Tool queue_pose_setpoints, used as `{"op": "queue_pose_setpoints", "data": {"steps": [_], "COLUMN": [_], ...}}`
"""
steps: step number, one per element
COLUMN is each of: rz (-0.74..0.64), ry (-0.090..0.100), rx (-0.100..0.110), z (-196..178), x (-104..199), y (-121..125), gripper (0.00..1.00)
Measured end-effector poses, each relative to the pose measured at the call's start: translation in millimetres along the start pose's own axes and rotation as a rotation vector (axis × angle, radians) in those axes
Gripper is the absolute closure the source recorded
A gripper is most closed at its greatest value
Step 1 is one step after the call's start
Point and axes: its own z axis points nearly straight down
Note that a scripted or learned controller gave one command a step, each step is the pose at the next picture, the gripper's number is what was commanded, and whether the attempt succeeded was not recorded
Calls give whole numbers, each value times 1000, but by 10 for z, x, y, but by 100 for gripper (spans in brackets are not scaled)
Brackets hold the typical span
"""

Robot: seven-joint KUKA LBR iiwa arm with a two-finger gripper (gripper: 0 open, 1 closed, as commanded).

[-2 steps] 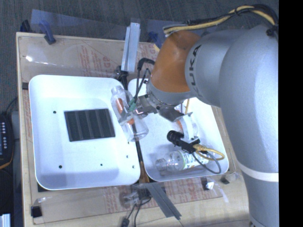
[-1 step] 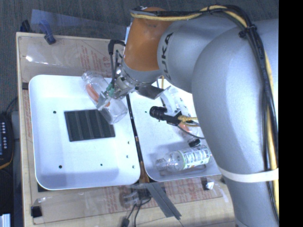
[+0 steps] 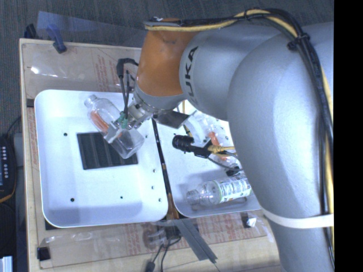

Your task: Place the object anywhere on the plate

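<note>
The two-finger gripper (image 3: 127, 121) is seen just left of the frame's centre, below the orange band (image 3: 161, 61) of the grey arm (image 3: 255, 106). It is set directly over the middle of a clear plastic bottle with orange contents (image 3: 105, 120). Whether the gripper is open or closed on this bottle cannot be told, since that part is hidden by the wrist and blurred by the transparent plastic.

The bottle is laid at a slant in the upper right part of the shallow white left bin (image 3: 51, 169), with its cap towards the upper left and its base towards the lower right. The base is seen overlapping the upper right corner of a dark ribbed rectangular plate (image 3: 99, 152), which lies flat near the middle of that bin. Whether the base rests on the plate or is raised above it cannot be judged.

The shallow white right bin (image 3: 181, 174) is set just beside the left one and is largely covered by the arm. In its lower part a clear plastic water bottle with a printed label (image 3: 220, 191) is laid on its side. Above that, a crumpled clear wrapper with orange pieces (image 3: 211, 130) is partly seen at the arm's edge.

Both bins are borne by a pale wooden bench (image 3: 74, 67).
</note>
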Motion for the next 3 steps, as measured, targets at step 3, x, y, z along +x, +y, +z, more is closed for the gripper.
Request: {"op": "queue_pose_setpoints", "data": {"steps": [3], "rz": [-304], "ry": [-3], "rx": [-2], "z": [-36], "x": [326], "y": [624], "gripper": [0]}}
